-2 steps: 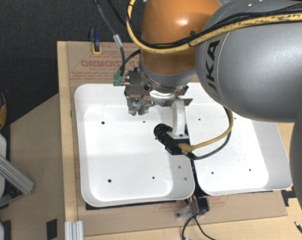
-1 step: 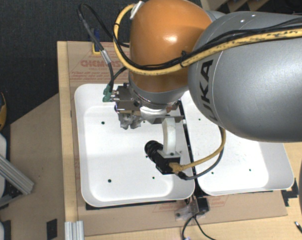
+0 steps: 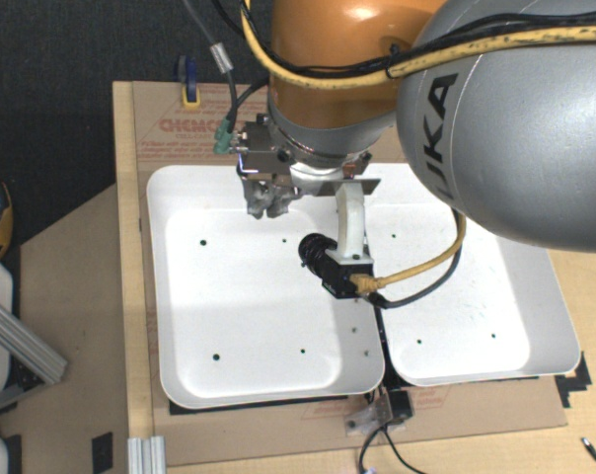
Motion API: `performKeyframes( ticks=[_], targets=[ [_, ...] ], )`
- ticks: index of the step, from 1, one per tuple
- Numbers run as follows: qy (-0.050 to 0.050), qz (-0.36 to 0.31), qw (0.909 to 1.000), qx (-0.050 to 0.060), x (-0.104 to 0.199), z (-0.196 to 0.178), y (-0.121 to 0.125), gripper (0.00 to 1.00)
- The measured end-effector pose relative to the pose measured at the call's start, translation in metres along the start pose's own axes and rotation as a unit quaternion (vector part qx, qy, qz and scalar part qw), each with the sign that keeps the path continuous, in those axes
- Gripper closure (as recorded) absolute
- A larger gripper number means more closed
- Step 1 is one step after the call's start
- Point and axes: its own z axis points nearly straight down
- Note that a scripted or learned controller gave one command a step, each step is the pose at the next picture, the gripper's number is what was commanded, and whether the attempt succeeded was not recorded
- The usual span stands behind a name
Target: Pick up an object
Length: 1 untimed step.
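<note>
Two white bins (image 3: pixel 229 363) sit on a cardboard-topped bench (image 3: pixel 140 146); the tool's (image 3: pixel 268 205) grip state is unclear.

Two white bins (image 3: pixel 249 363) side by side, cardboard sheet (image 3: pixel 145 126) beneath, blue clamp (image 3: pixel 189 80) at its far edge

One fixed camera looks down at a slant from above the bench, close enough that the arm (image 3: pixel 446 77), entering from the right, crowds the upper frame. The left bin (image 3: pixel 229 354) lies in full view, while the right bin (image 3: pixel 495 354) is partly covered.
</note>
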Motion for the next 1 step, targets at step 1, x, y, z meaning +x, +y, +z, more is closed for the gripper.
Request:
performKeyframes(
  ticks=[1],
  targets=[
    [-0.003,0.001,1.0000,0.007,0.0035,0.0924,0.0388,1.00]
  ],
)
